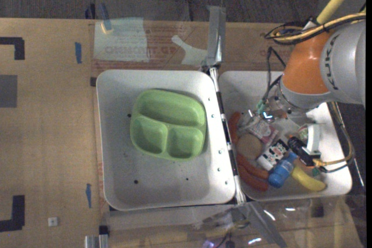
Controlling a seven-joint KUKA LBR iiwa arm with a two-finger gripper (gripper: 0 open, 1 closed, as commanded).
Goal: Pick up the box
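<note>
Tool fingers hidden beneath the arm's wrist

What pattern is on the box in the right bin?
White with black cow-like patches, seen in the camera view: the box lies beside the blue bottle.

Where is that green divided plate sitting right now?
The green divided plate lies in the left white bin, in the upper middle of its floor, across the divider from the right bin where the arm is reaching.

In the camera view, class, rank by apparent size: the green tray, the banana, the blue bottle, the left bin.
1. Left bin
2. Green tray
3. Banana and blue bottle: they look alike, both partly hidden among clutter, so unranked.
</note>
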